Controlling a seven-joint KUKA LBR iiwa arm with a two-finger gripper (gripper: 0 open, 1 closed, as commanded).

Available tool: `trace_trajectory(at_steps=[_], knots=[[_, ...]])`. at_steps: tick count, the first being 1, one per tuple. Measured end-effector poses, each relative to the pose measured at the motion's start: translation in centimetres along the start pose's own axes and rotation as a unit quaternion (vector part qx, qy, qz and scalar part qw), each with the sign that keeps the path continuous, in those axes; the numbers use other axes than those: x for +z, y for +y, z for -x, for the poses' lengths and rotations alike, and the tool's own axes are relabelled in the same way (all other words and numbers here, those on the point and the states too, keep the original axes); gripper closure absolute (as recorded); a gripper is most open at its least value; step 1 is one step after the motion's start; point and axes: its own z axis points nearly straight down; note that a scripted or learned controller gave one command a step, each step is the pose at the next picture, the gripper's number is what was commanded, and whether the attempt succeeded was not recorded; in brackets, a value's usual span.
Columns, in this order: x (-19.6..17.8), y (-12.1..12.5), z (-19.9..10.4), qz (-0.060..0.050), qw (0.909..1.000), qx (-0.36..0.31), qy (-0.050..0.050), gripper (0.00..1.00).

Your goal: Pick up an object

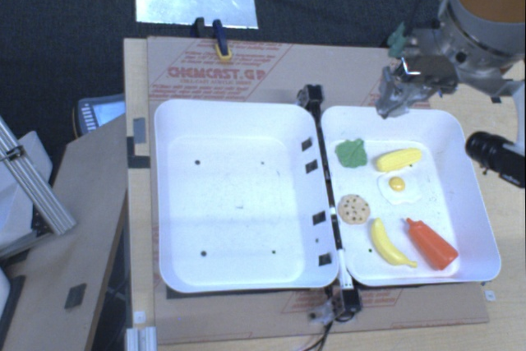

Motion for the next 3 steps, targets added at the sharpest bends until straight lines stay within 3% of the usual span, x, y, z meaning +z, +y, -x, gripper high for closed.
trace_trajectory(at_steps=[1, 3], knots=[[8.3, -0.7, 3.1, -0.011, 0.9999, 0.013, -0.001, 1.0], [5.7, -0.4, 3.0, -0.006, 1.0, 0.008, -0.001, 1.0]])
